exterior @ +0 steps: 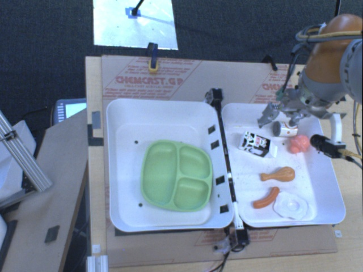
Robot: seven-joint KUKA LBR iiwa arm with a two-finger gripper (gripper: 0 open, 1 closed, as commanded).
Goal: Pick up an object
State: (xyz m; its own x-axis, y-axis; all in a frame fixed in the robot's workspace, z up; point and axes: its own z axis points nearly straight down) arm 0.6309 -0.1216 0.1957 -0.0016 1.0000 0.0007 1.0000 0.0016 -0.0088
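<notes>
My gripper hangs over the far part of the right bin, its two fingers spread apart and nothing gripped between them. Just below the fingertips lies a small grey-white cylinder with a red edge. To its left is a black-and-white carton, and to its right a pink lump. Nearer the front lie a tan drumstick, an orange sausage and a white fried egg.
The left bin holds a green divided plate. A black clip strip runs along the wall between the two bins. The arm reaches in from the right above the right bin's far corner.
</notes>
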